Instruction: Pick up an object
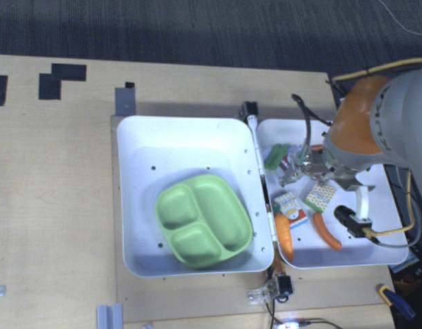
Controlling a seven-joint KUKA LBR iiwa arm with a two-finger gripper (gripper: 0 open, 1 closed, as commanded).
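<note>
Carrot-shaped orange plastic toy is lying at the near edge of the right-hand shallow white bin, unlifted. Just beyond it two small patterned packets are resting, and farther back a green toy. Above them the two-finger gripper is hovering; nothing visible is sitting in it, so picking is seemingly still ahead.

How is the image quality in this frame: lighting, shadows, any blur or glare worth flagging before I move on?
Camera view: lighting is even and soft, with a faint shadow under the green divided plastic plate in the left white bin. The whole frame is slightly soft, so small items around the gripper in the right white bin blur together. No strong glare; the orange carrot-shaped toy reads clearly.
</note>
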